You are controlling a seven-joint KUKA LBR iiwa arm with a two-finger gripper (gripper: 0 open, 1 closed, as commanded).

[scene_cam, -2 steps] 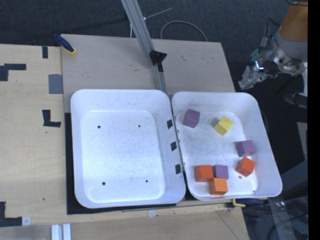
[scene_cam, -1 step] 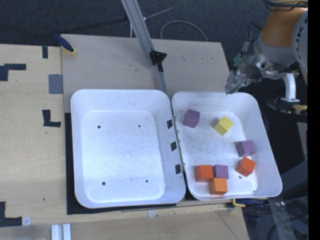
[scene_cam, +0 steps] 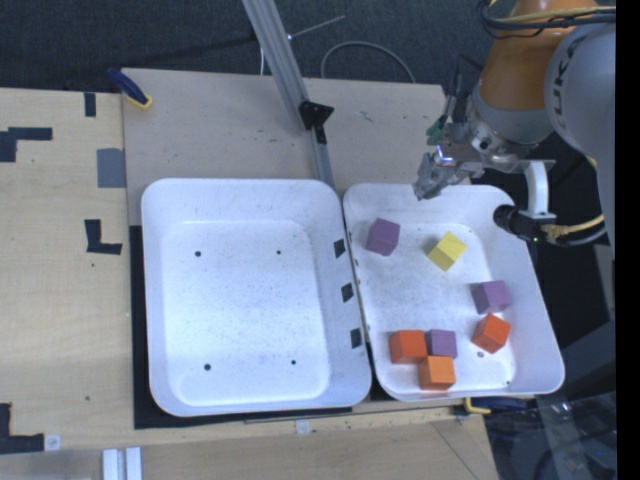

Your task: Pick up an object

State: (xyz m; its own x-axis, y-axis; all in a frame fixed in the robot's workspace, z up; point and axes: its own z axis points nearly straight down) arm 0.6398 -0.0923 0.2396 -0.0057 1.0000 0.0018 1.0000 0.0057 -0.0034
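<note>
White plastic forms the right bin [scene_cam: 520,268], and everything here is placed against it. The hand [scene_cam: 432,183] hangs over this bin's far rim, near its upper middle edge, below the grey arm [scene_cam: 585,58] with its orange band; nothing shows between its tips, and how far it is parted I cannot tell. Inside the bin, a purple cube [scene_cam: 382,236] lies toward the far left, a yellow cube [scene_cam: 447,250] just right of it. Nearer the right wall sit a second purple cube [scene_cam: 490,295] and an orange cube [scene_cam: 491,332]. Along the near edge, two orange cubes [scene_cam: 407,346] [scene_cam: 436,371] touch a small purple cube [scene_cam: 442,343]. Left of this bin lies the other white bin [scene_cam: 160,208] on the bench [scene_cam: 60,298].
</note>
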